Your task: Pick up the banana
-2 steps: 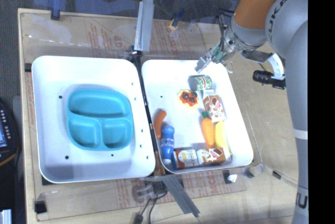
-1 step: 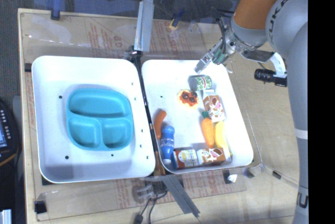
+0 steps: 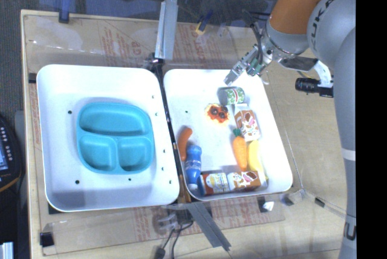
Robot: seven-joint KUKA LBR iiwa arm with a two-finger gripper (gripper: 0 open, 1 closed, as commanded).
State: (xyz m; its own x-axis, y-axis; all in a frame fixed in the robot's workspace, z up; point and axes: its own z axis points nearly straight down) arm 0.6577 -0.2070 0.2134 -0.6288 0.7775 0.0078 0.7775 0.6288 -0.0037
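I see the banana (image 3: 255, 157) lying in the right bin (image 3: 275, 131), near its right wall, long way running up and down the bin. An orange carrot (image 3: 240, 152) touches its left side. My claw (image 3: 240, 72) hovers well apart over the far edge, holding nothing; how wide, I cannot tell.

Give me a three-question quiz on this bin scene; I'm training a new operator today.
1. True or false: the banana lies in the left bin.
2. What lies directly beside the banana? A) carrot B) blue tray C) blue bottle
3. Where is the gripper: above the right bin's far edge or its near edge?

Key: 1 false; 2 A; 3 far edge.
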